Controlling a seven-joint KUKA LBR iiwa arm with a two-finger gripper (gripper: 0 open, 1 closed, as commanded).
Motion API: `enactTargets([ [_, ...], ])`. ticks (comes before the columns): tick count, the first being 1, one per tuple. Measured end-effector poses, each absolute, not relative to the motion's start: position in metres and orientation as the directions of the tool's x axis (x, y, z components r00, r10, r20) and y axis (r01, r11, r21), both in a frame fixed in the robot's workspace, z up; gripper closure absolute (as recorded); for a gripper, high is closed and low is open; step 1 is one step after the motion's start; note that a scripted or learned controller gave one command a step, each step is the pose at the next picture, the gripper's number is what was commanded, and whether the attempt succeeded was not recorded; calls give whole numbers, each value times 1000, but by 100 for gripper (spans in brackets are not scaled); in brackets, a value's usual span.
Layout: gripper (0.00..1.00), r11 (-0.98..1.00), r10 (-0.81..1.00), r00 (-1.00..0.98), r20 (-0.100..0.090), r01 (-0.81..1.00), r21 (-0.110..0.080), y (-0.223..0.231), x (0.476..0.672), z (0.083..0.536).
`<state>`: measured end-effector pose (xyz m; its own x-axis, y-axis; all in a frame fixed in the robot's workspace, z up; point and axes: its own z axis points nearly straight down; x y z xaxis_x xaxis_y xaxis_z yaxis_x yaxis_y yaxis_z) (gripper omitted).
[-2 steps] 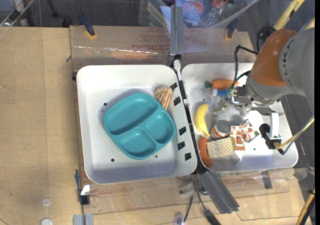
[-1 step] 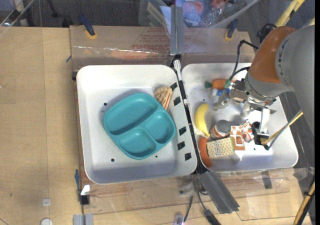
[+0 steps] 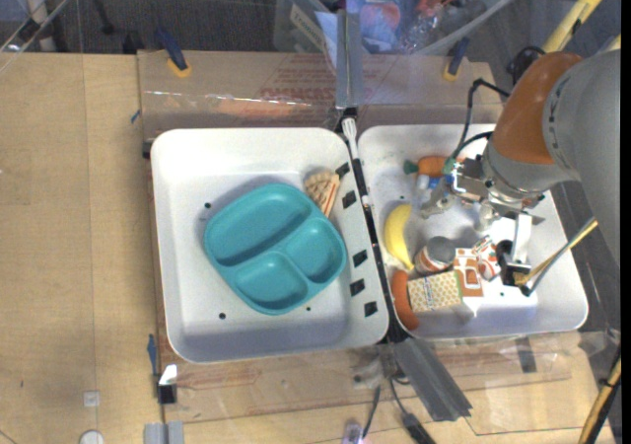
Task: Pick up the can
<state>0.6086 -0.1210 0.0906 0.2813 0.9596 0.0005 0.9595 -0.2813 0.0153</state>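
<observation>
Right of the banana (image 3: 397, 235), just beside it in the R bin (image 3: 567, 306), the can (image 3: 434, 259) is being seen, silver top up. Gripper (image 3: 491, 223) is being hung further right of the banana, above and near the can, no contact being shown; whether it is released or clenched can't be told. Cracker box (image 3: 435, 291) is being seen below the banana, touching the can. Well left of the banana, a teal plate (image 3: 274, 247) is being seen in the L bin (image 3: 170, 235).

Faint red print on cardboard sheet (image 3: 296, 87), seemingly lettering, too blurred to read
</observation>
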Motion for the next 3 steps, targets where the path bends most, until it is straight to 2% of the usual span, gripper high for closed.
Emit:
enactTargets([
  [1, 0, -281, 960, 281, 0, 959, 15, -121, 609, 91],
  [2, 0, -273, 962, 273, 0, 962, 11, -108, 589, 90],
  [3, 0, -142, 990, 142, -1, 990, 1, -178, 594, 130],
])
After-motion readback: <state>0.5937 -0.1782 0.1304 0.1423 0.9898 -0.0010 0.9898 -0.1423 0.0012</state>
